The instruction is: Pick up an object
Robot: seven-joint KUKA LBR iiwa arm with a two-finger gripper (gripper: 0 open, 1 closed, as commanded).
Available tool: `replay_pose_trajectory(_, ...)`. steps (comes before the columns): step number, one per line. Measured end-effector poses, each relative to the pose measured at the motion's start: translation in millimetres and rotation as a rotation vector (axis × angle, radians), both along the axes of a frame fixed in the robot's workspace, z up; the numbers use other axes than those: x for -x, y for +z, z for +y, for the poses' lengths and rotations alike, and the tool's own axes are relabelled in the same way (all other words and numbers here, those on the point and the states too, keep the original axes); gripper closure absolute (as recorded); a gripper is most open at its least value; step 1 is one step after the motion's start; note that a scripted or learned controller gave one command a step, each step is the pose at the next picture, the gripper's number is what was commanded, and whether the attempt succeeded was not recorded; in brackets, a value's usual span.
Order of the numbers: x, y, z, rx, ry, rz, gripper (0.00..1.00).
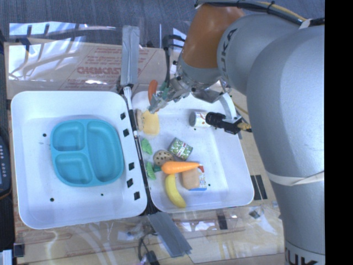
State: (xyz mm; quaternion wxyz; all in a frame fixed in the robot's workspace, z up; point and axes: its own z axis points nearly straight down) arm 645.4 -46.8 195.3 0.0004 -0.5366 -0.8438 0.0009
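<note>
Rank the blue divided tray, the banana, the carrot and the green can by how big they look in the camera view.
1. Blue divided tray, by far the largest.
2-3. Banana and carrot: alike in length, too close to rank.
4. Green can, smallest.

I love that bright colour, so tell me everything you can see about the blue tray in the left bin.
The blue tray is a rounded, turquoise plate that looks like smooth plastic, moulded into three compartments: two smaller ones along one side and a long one beside them. It lies flat on the floor of the left white bin, roughly in its middle and turned slightly askew. Its compartments hold nothing, and only the bin touches it.
</note>
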Motion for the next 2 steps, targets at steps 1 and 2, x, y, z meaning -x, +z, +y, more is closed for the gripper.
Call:
replay_pose_trajectory(1, 30, 0, -27, 0.000, -0.033, 0.002, 1.00)
replay_pose_trajectory(2, -12, 12, 3, -0.001, -0.111, -0.001, 1.00)
